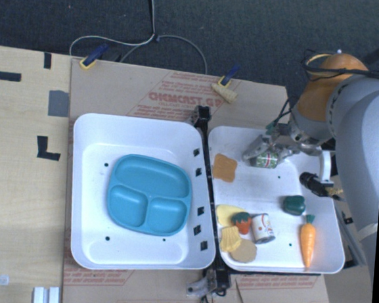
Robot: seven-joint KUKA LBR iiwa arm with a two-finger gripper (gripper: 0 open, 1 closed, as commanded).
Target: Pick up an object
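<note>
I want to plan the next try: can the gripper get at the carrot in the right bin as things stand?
Probably yes. The carrot lies apart near the right bin's right wall, nothing on top of it; the gripper is in the same bin.

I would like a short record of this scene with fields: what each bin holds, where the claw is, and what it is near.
left bin: blue divided plate
right bin: brown slice, green can, dark green piece, carrot, small can, yellow and tan pieces
claw: at the right bin's far side, at the green can
grasp: cannot tell
</note>
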